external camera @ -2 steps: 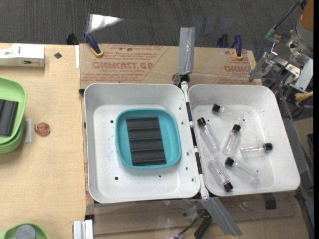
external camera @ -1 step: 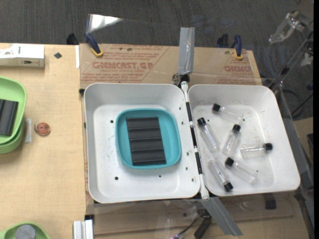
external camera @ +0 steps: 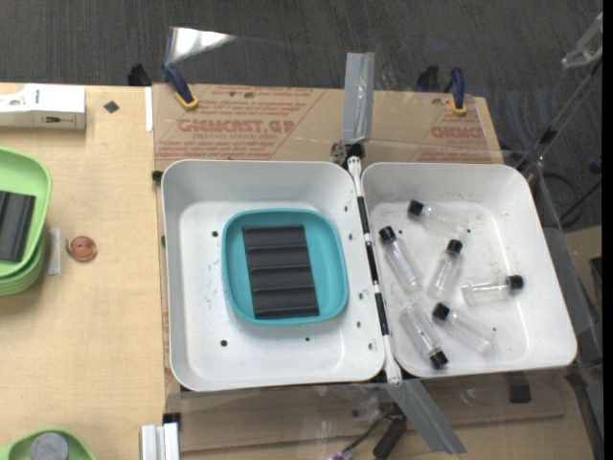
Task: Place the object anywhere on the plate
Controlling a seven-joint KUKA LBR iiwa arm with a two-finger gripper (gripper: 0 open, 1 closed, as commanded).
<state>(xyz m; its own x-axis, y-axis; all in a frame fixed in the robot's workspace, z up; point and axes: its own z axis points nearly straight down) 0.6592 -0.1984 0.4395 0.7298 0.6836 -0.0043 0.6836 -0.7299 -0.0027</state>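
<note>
While the teal plate (external camera: 284,264) sits in the left bin (external camera: 182,257) holding a black ribbed block (external camera: 280,270), 6 clear black-capped vials (external camera: 446,264) lie scattered right of the plate in the right bin (external camera: 536,257), well apart from it.

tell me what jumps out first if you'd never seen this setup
The teal plate in the left bin grabs the eye first, with a dark ridged block lying on it. Next come the clear vials with black caps, scattered at all angles in the right bin. A green tray pokes in at the far left edge.
</note>
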